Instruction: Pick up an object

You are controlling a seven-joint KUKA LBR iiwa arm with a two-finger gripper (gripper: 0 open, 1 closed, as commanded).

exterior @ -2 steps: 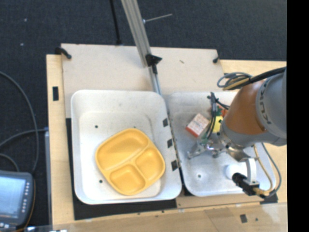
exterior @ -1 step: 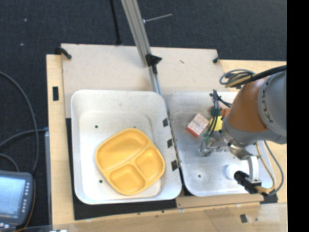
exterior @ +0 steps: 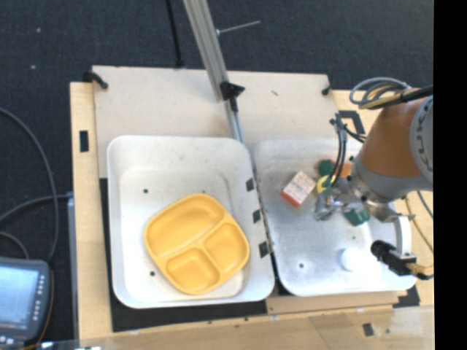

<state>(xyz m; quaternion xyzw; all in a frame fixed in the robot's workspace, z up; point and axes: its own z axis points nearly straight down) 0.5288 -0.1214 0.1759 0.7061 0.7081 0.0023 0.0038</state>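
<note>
A pale tabletop (exterior: 168,100) on dark carpet (exterior: 73,20) bears two white bins (exterior: 182,152). The tool (exterior: 327,204) hangs at three o'clock beside a small box (exterior: 298,188). Whether it is clenched cannot be told.

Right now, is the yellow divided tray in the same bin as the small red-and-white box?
No, the yellow tray lies in the left bin; the box is in the right bin.

A robotics lab: bench (exterior: 197,108) with white bins (exterior: 182,159), aluminium camera mast (exterior: 208,42), cables.

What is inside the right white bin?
In the right white bin: a small red-and-white box, a small white round object, and the gripper. The arm covers green and orange items behind it.
</note>
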